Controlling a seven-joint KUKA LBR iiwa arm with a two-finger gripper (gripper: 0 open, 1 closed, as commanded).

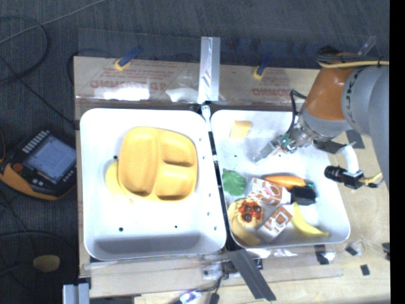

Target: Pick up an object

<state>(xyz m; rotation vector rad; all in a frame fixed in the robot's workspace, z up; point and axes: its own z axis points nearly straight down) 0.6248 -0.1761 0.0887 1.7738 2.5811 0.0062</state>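
Dark carpet is surrounding the bench point(95, 75), which is carrying two white bins. Left bin point(95, 233) is holding a yellow compartment tray point(156, 163). Right bin point(335, 223) is holding the candidates (all loose): pale yellow block point(240, 129) near the back, green piece point(233, 182), orange carrot point(285, 181), banana point(306, 223), patterned cartons point(272, 201). Pincer point(269, 149) is hovering over bare bin floor between block and carrot, gripping nothing; how far open, can't tell.

The grey arm with its orange band point(326, 97) reaches in from the right, its wrist angled down and leftward. The small metal two-finger tool point(266, 151) points down-left, low at the arm's end.
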